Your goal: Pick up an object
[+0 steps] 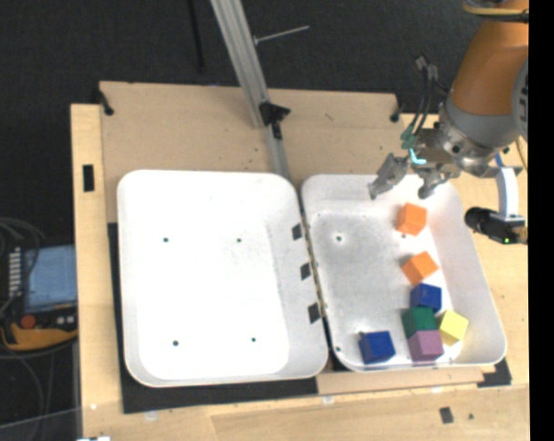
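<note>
My gripper hangs open over the far end of the right bin, its two grey fingers spread with nothing between them. An orange cube lies just below and in front of the fingers. A second orange cube sits further toward the front. Near the bin's front right corner cluster a dark blue cube, a green cube, a yellow cube and a purple cube. A blue cube lies alone at the front edge.
The left bin stands beside the right one, with small black clips along their shared edge. A slanted metal rail rises from the back of the bench. A blue box and cables lie off the bench's left side.
</note>
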